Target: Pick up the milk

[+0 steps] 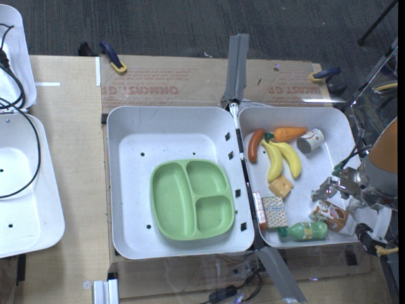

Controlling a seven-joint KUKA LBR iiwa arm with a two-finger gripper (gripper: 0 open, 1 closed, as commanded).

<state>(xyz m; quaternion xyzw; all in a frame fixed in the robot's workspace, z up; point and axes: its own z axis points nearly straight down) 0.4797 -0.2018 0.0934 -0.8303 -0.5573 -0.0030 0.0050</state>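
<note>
The milk (333,216) looks to be the small white and brown carton lying on its side near the front right corner of the right bin (297,114). My gripper (328,192) hangs just above the carton's far edge, at the bin's right side. It is open and nothing sits between its fingers. The grey arm with its orange band (386,157) comes in over the bin's right wall.
The right bin also holds a green bottle (304,232) beside the carton, a pink patterned box (273,212), a tan cracker (280,187), two bananas (283,159), a sausage (255,145), a carrot (290,133) and a grey can (311,140). The left bin holds a green divided plate (193,199).
</note>
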